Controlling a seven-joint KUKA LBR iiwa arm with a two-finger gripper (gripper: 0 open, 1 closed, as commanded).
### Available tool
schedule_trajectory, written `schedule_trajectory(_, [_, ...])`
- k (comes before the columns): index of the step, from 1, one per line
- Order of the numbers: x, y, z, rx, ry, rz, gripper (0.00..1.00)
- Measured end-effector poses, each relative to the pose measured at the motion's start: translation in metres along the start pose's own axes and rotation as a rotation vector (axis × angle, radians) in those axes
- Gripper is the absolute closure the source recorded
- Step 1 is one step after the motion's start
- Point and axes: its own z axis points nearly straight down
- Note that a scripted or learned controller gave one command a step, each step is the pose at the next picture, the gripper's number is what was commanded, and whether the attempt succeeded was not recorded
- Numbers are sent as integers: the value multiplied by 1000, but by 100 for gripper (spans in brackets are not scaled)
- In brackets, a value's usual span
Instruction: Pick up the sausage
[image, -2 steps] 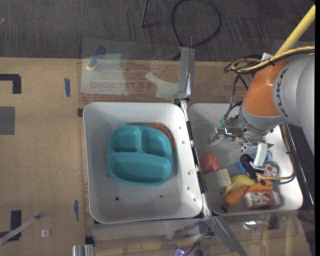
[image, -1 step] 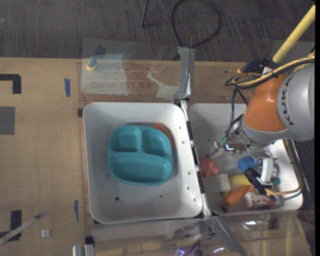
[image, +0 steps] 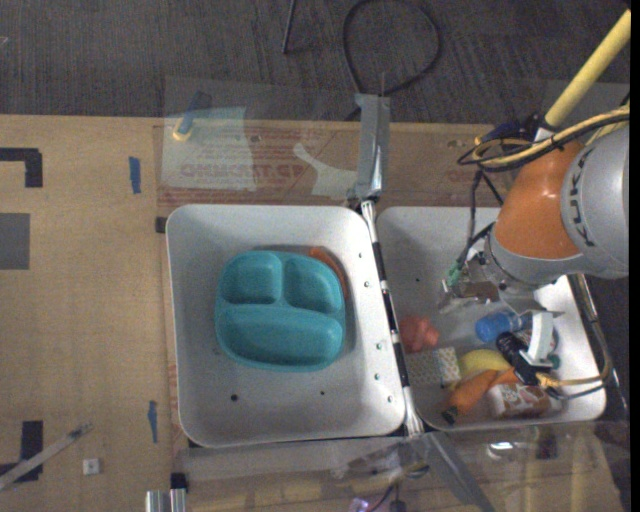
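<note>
Arm (image: 560, 215) low, end effector (image: 470, 290) downward

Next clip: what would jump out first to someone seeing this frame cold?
Most striking is the teal divided tray lying in the middle of the left bin, with something orange peeking out behind its upper right edge. Next comes the grey arm's orange band, hanging over the right bin. Below it, small items are crowded into that bin's lower corner, among them a reddish sausage, a yellow piece and an orange carrot-like piece.

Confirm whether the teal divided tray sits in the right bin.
No. The teal divided tray lies in the left bin; the right bin holds the small toy foods.
</note>
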Motion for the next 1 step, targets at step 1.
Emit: schedule_trajectory(1, [0,0,0,0,0,-1,0])
